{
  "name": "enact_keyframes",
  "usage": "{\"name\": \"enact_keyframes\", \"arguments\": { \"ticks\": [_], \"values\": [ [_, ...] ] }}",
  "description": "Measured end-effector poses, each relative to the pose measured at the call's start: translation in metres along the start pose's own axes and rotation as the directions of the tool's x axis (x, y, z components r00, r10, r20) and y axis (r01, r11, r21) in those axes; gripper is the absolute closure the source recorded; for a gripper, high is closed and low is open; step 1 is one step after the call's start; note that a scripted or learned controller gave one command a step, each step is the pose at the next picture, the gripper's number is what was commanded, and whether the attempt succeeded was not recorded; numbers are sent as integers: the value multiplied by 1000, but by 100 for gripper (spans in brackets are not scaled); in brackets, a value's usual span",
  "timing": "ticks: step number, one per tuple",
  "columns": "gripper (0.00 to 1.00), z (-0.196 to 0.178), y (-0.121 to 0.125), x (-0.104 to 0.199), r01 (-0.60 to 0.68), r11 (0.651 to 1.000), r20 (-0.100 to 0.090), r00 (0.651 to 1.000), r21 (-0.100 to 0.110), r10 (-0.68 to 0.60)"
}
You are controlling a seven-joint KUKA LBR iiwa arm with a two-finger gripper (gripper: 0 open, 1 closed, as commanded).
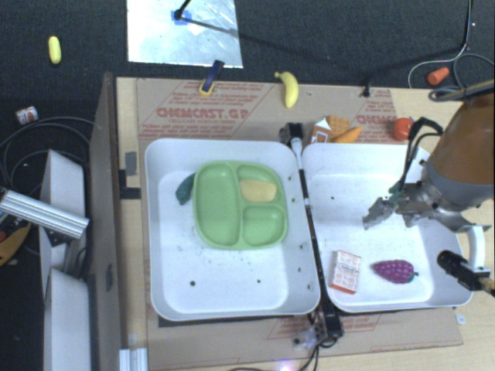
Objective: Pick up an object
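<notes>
Purple grapes by the right bin's front edge

Grapes (395,270) near the front right corner of the right bin (340,178), beside 1 small box (346,272). Gripper (377,212) above mid-bin, fingers spread, holding nothing. Green plate (234,205) in left bin (166,230).

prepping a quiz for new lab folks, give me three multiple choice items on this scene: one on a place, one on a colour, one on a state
1. Where does the green divided plate lie?
A. in the left bin
B. in the right bin
C. on the floor

2. What colour is the grape bunch?
A. yellow
B. purple
C. white

3. How does the small orange and white box stand to the gripper?
A. clamped in it
B. lying apart from it on the floor of the right bin
C. hanging from it

Answers:
1 A, the plate sits inside the left bin.
2 B, the bunch is purple against the white right bin.
3 B, the box lies below the gripper with bare bin floor between them.
</notes>
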State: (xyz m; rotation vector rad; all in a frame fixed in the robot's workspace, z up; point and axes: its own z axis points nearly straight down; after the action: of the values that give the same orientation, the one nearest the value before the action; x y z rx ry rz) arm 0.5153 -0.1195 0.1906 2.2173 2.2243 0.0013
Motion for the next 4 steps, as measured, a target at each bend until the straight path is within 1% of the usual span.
{"name": "enact_keyframes", "arguments": {
  "ticks": [1, 2, 3, 4],
  "values": [
    [0, -75, 66, -22, 3, 1000, 4, 1000, -11, -3],
    [0, -24, 56, -69, -6, 1000, 2, 1000, 3, 6],
    [0, -39, 49, -84, -2, 1000, 1, 1000, -2, 2],
    [0, -37, 39, -87, -2, 1000, 1, 1000, 0, 2]
  ]
}}
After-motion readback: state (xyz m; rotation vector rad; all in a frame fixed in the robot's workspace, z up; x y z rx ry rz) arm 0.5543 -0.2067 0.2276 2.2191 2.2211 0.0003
